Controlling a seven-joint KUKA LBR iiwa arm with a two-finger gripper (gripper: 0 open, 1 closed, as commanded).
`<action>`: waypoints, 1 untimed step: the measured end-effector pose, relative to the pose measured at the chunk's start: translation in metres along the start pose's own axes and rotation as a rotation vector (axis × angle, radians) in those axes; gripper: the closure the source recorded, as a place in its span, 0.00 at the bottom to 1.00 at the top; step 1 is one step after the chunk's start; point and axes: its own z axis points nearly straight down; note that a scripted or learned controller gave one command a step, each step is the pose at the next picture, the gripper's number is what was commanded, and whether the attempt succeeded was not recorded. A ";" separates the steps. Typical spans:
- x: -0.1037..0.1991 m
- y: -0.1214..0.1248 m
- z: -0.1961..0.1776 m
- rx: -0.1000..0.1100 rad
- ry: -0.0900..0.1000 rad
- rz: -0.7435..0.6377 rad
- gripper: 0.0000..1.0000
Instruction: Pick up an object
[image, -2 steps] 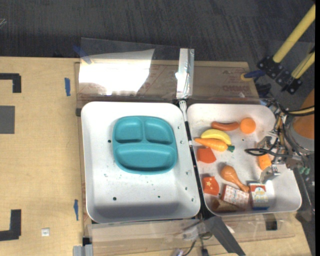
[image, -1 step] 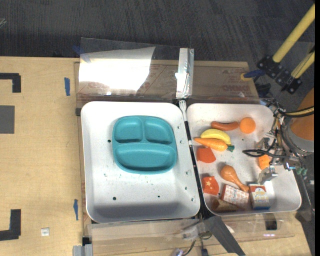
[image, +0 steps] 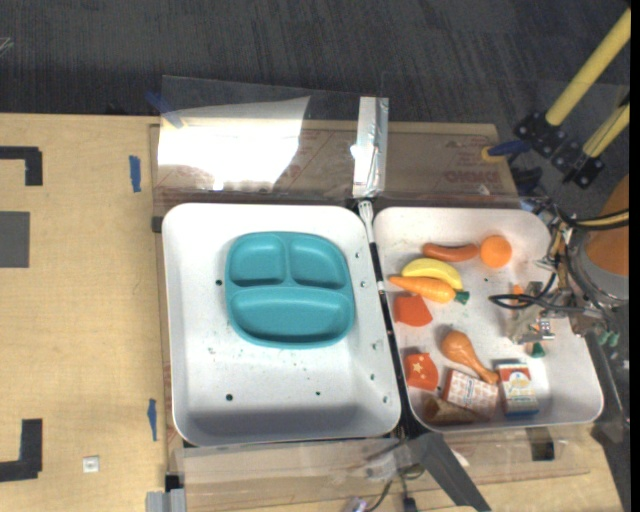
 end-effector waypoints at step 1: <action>0.001 0.000 0.001 -0.001 0.002 0.000 0.00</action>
